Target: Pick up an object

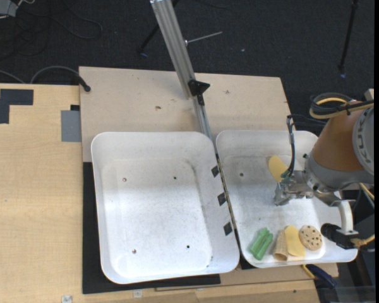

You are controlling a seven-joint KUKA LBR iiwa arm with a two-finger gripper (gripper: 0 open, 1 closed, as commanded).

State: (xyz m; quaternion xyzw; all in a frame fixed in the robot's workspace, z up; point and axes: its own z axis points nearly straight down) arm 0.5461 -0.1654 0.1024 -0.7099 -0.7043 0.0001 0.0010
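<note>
Nearest, along the right bin's (252, 145) front edge: a green block (261, 243), yellow wedge (294, 241), spotted cookie (311, 237). Behind, the gripper (284, 191) hangs just beside a yellow piece (276, 166); finger state unclear. Best centre over that piece before lowering and closing.

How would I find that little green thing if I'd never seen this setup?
Look at the right-hand white bin, the one the robot's hand reaches into. Along its near edge lies a short row of small items; the green block is the leftmost. Its neighbours are yellow or tan, one a round speckled cookie, so it is the only green piece.
</note>
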